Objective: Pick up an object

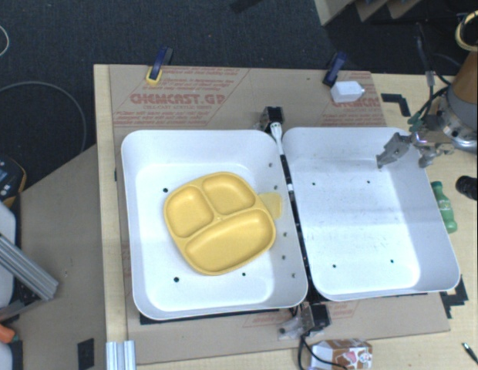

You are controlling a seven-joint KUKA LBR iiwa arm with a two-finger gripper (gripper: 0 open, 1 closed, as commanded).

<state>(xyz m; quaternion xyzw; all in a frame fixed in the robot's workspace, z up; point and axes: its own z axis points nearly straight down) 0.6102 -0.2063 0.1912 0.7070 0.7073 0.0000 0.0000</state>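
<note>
Nearest the lens, at the bench's front edge, a small printed packet (349,354) sits among loose wires — not my concern. Behind it, the left bin (139,206) holds the one thing worth picking: a yellow divided plate (219,222), three compartments, lying flat and slightly turned, with a yellow tab poking out at its right side toward the divider between the bins. The right bin (362,276) carries only a few dark specks.

My pincer (405,151) hangs over the far right corner of the right bin, well apart from the plate, both fingers spread wide, nothing between them.

Risks as I judge them:
- The plate is broad and shallow — my spread may not span it, so I'd need a rim, and a flat rim can slip out.
- It lies near the left bin's right wall; coming down there, a finger could land on the wall or the divider.
- Crossing over, I might clip the ridge between the bins.

Far off: clamps (157,65) on the board's back edge.
</note>
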